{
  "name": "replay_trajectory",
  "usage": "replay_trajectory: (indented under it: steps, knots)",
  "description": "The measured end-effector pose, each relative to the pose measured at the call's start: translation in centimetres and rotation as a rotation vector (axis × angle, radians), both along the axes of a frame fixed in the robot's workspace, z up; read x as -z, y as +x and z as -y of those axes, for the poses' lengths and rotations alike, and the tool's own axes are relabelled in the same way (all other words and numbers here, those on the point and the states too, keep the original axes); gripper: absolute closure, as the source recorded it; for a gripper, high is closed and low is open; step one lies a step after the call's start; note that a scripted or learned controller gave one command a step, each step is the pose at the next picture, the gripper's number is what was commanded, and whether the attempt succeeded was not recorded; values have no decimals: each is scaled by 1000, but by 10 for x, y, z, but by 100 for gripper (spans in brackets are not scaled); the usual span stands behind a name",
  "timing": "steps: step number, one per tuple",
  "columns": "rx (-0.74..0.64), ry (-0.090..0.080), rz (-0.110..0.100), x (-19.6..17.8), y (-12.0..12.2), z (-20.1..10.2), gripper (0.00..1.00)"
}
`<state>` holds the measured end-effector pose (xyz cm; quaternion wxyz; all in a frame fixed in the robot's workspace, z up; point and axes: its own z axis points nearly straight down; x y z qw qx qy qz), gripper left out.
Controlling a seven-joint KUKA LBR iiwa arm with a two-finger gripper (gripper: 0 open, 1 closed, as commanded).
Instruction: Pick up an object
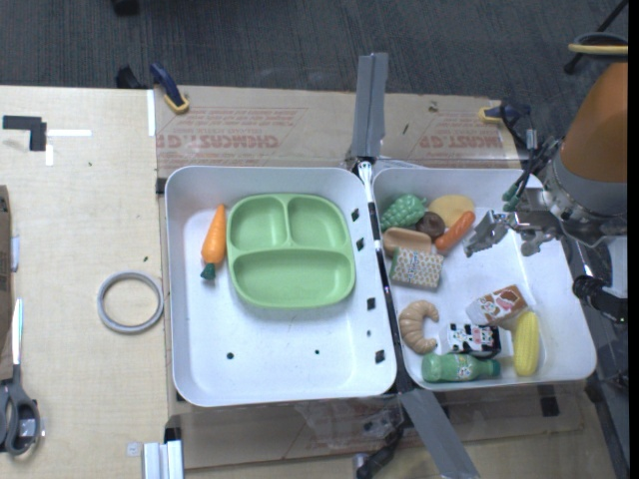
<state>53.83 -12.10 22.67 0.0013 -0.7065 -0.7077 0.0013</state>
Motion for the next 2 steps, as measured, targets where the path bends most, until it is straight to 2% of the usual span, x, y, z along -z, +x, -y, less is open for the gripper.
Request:
replay_trajectory:
  steps: [1, 2]
  knots:
    - [-21, -1, 1, 34, 62, -20, 0]
    - [-38, -1, 13, 129, 89, -15, 0]
